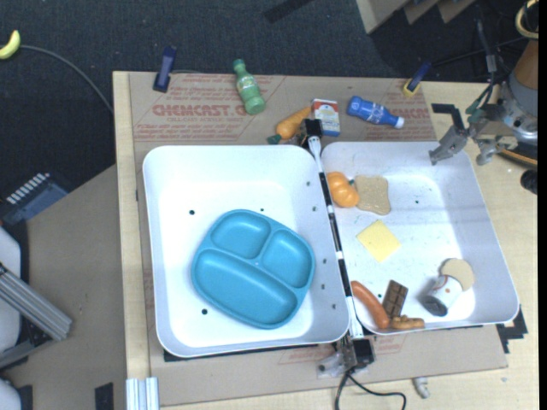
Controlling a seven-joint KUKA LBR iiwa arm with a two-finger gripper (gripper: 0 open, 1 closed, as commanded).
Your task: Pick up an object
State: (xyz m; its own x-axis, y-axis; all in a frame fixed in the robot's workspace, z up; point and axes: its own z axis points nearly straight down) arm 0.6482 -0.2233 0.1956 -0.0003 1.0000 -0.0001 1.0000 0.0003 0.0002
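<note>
Objects for picking lie in the right bin (479,203): an orange round piece (343,190) against the bin's left wall, a tan slice of toast (373,194) touching it on the right, a yellow cheese square (379,240) below these near the middle, and, along the near edge, a red-orange sausage (370,303), a brown chocolate bar (394,297) just beside it, and a small white-and-tan cup-like item (445,286) lying tilted toward the near right corner. The gripper (466,139) sits at the bin's far right corner, above the rim — well apart from every one of these pieces, with the toast the nearest and the sausage the farthest. Its state cannot be told: the claw is small and seen partly side-on, and nothing shows between its tips.

The left bin (171,229) holds a blue divided plate (251,267), set slightly askew near its centre. On the brown board (205,101) beyond the bins lie a green bottle (249,88), a blue bottle (374,112), a small red-and-white carton (326,117) and an orange carrot-like item (293,124) — all outside both bins.
</note>
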